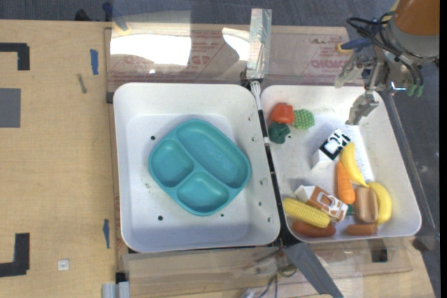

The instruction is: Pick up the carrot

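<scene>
Lying along the lower edge of the right bin (401,150), nearest the camera, are a red sausage (312,228) and a corn cob (305,212), the cob resting just above the sausage. Beside them sits a small brown-and-white carton (326,202), and to its right a bread roll (367,205), a second sausage (360,228) and a banana (382,199) crowd the lower right corner.

The carrot (344,182) stands just above this group, orange and roughly upright in the frame, touching a second banana (353,164) on its right. A black-and-white card (334,144) lies just above the carrot's top end.

Farther up the bin, near its left wall, a red piece (282,113), a dark green piece (279,132) and a light green piece (304,119) cluster together.

The left bin (133,115) holds a teal divided plate (199,165) near its centre.

At the upper right of the frame the tool (363,108) hangs over the far right part of the right bin, well apart from the carrot and holding nothing; whether its fingers are apart or together cannot be told. Behind it rises the arm with its orange band (419,7). The tabletop (49,150) stretches to the left.
</scene>
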Robot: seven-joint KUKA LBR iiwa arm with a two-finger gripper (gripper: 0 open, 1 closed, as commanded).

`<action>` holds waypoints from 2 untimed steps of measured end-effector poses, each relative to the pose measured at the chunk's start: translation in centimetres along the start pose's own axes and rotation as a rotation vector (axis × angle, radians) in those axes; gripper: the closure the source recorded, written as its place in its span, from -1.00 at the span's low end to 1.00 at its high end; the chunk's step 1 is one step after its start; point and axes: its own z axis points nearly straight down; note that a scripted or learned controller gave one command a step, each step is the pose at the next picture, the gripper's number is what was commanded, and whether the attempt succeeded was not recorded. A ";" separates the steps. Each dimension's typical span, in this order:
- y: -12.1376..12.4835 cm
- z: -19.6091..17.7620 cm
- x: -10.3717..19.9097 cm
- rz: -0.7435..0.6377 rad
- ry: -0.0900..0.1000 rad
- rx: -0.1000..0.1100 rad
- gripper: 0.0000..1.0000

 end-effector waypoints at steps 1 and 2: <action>-4.2 10.9 6.1 -0.096 -0.026 0.008 -1.00; -0.7 11.3 10.3 0.066 -0.073 0.020 -1.00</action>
